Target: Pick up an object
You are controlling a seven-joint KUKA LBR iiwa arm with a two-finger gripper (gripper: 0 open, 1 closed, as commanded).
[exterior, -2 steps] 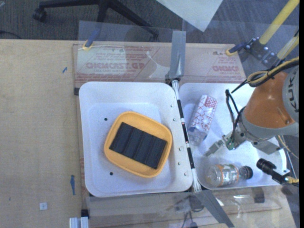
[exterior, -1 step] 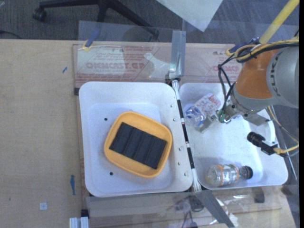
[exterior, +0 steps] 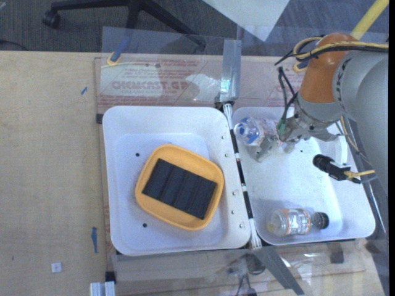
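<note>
Camera view looks down on a tan counter (exterior: pixel 49 165) bearing two white bins. The left bin (exterior: pixel 123 128) holds a yellow tray (exterior: pixel 145 177) lying tilted near its middle, with a ribbed black insert (exterior: pixel 182 189) filling it. The right bin (exterior: pixel 290 184) has a crumpled clear bottle (exterior: pixel 250 131) with a blue patch at its 11 o'clock corner. The end effector (exterior: pixel 271 145) sits just beside that bottle, toward 3 o'clock of it; whether it is open or closed cannot be told. A second clear bottle (exterior: pixel 296 221) lies on its side at the bin's 6 o'clock edge. The arm (exterior: pixel 324 73) enters from 2 o'clock.
</note>
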